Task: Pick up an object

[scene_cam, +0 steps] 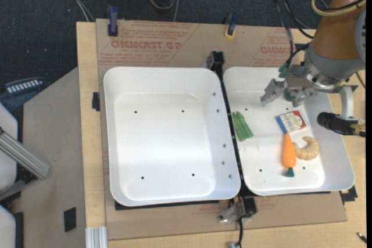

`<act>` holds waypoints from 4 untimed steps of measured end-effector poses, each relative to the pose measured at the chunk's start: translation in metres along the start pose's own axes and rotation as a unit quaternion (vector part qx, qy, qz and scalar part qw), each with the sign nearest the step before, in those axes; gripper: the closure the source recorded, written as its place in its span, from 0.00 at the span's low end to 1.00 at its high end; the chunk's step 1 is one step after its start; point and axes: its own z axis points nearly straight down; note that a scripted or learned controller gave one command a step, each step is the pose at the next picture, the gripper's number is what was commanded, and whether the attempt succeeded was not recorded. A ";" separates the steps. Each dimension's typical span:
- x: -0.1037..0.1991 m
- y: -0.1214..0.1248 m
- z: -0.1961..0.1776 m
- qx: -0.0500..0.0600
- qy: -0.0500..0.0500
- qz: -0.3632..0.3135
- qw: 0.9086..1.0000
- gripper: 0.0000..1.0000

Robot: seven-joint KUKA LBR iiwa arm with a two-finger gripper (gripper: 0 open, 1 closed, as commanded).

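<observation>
Here, I saw the gripper spread open and empty above the right bin. Carrot, croissant and card crowded together beneath the gripper; I judged a descent might nudge neighbours and close on nothing.

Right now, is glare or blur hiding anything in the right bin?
Camera view: even light, soft shadows; the white right bin is bright but not washed out. The carrot, green piece and small card read clearly. The gripper is dim and slightly soft, so its fingers are hard to make out.
</observation>
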 end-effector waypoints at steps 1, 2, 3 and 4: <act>0.000 0.002 -0.004 -0.004 0.000 0.000 1.000 0.00; 0.005 0.002 0.039 -0.002 0.000 -0.001 1.000 0.00; 0.013 0.000 0.085 -0.002 0.000 0.000 1.000 0.00; 0.013 0.003 0.116 -0.008 0.000 -0.001 1.000 0.00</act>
